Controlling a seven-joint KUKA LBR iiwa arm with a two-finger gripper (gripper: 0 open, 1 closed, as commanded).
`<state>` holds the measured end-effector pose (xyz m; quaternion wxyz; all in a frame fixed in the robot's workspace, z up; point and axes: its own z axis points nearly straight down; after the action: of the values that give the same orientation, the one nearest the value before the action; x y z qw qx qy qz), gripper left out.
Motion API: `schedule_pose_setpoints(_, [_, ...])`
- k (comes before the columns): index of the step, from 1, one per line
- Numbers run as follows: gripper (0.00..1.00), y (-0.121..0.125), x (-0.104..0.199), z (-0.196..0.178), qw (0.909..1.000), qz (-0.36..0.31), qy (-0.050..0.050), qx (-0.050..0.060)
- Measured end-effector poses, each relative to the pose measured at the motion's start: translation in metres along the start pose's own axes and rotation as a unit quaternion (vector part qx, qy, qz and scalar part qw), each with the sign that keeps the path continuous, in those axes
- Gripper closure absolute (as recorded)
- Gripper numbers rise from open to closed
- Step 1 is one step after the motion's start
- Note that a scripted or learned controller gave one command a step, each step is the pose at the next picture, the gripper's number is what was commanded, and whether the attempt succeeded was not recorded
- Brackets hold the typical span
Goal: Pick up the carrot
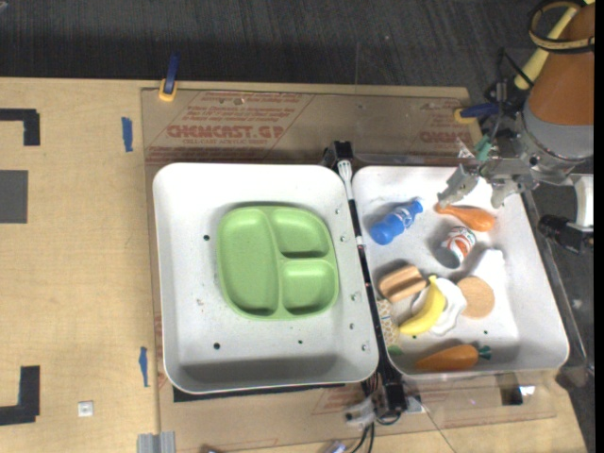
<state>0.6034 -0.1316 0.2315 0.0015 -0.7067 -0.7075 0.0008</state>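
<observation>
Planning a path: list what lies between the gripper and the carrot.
Camera view: an orange item, a can and a tan disc lie between gripper and carrot.

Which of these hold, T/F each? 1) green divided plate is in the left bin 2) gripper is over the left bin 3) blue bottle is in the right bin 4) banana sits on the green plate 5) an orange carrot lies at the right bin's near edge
1) The green divided plate lies in the left bin. True.
2) The gripper is over the left bin. False: it hangs over the far part of the right bin, above an orange item.
3) The blue bottle lies in the right bin. True.
4) The banana sits on the green plate. False: it lies in the right bin among the other items.
5) An orange carrot lies by the right bin's near edge. True.
</observation>
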Motion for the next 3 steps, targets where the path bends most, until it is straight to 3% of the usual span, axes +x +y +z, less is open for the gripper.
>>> schedule_pose_setpoints(1, [0.0, 0.009, -0.081, 0.092, 0.9987, -0.051, 0.0, 0.005])
schedule_pose_setpoints(2, [0.0, 0.064, -0.075, 0.142, 0.9998, 0.006, 0.017, 0.008])
schedule_pose_setpoints(3, [0.0, 0.044, -0.079, 0.142, 0.9952, -0.098, 0.006, -0.003])
